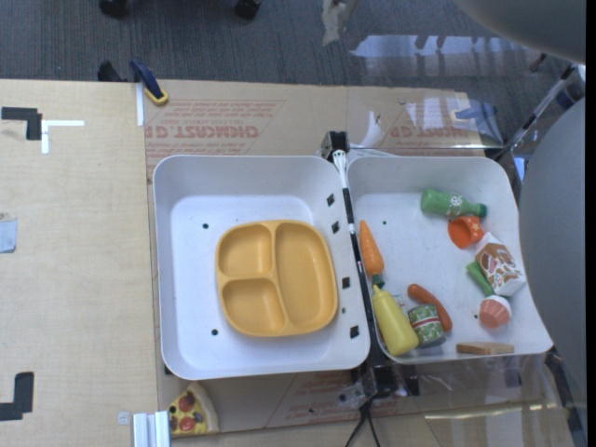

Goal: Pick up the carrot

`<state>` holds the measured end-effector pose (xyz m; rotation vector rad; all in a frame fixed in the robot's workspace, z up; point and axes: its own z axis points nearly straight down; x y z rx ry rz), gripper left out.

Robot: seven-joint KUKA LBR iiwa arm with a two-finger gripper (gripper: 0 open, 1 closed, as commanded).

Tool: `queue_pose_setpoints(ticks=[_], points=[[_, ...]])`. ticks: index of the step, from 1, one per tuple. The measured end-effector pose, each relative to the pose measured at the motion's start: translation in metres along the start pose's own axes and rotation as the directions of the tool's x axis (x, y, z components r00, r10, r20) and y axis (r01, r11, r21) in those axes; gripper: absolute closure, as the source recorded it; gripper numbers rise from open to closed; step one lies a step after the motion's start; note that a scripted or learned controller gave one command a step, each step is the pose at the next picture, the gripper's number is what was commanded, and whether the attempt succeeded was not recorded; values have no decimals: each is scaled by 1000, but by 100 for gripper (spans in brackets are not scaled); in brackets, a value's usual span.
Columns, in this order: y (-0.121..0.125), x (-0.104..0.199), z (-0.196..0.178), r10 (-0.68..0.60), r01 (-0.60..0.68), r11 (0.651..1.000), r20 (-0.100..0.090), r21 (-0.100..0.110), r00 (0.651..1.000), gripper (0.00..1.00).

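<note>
The carrot (370, 248) is orange with a green end. It lies in the right bin (521, 277) against that bin's left wall, lengthwise along the wall. A yellow bottle (393, 321) lies just below it, close to its green end. The grey arm (559, 203) looms blurred along the right side and top right corner. The pale gripper (341, 7) hangs at the top of the view, past the bins' far edge and far from the carrot, with nothing seen in it.
The right bin also holds a green bottle (452, 203), an orange-red piece (466, 232), a sausage (429, 303), a small can (426, 326), a wrapped packet (496, 266) and a brown bar (484, 348). A yellow divided plate (277, 277) sits in the left bin (177, 250).
</note>
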<state>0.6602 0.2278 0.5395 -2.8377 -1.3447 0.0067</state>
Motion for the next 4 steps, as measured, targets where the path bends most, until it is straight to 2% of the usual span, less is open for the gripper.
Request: queue_pose_setpoints(ticks=[1, 2, 3, 4], points=[[2, 0, -8, 5, -5, 1000, 0, 2, 1000, 100], [2, -1, -8, 5, -5, 1000, 0, 2, 1000, 0], [-3, -3, 0, 99, -99, 995, 1, 1, 995, 0], [-1, -3, -8, 105, -105, 995, 2, 2, 995, 100]])
